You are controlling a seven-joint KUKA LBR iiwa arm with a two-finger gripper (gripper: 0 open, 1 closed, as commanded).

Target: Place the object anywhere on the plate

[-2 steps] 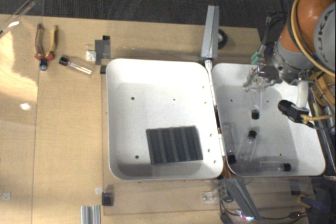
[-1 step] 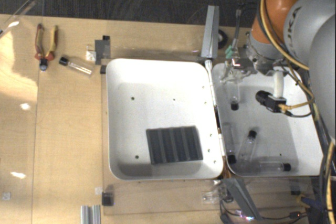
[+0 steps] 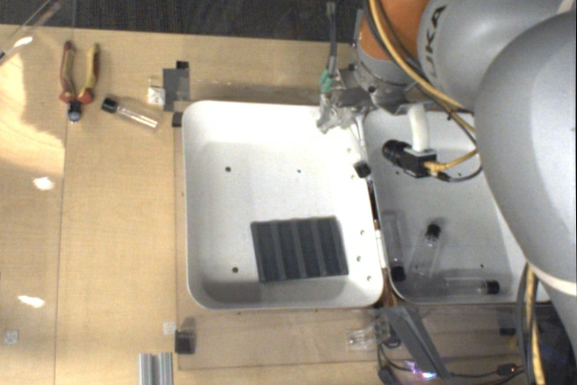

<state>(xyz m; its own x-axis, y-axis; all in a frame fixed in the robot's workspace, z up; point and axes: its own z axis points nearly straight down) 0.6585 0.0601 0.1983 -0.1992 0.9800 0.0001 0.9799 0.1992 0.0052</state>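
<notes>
Jaws hang over the far right corner of the left bin (image 3: 194, 194); I cannot tell how wide they stand. Nearer the camera and just left of them lies the dark ribbed plate (image 3: 299, 250). Right of them, a clear tube (image 3: 431, 245) lies in the right bin (image 3: 491, 221).

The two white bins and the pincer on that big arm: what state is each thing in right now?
Left bin: holds a dark ridged plate.
Dark ridged plate: lying flat near the bin's front, nothing on it.
Right bin: holds clear tubes.
Clear tubes: lying on the bin floor, untouched.
Pincer: over the left bin's back right corner; too blurred to judge its grip.
Pliers: lying on the bench, left of the bins.
</notes>
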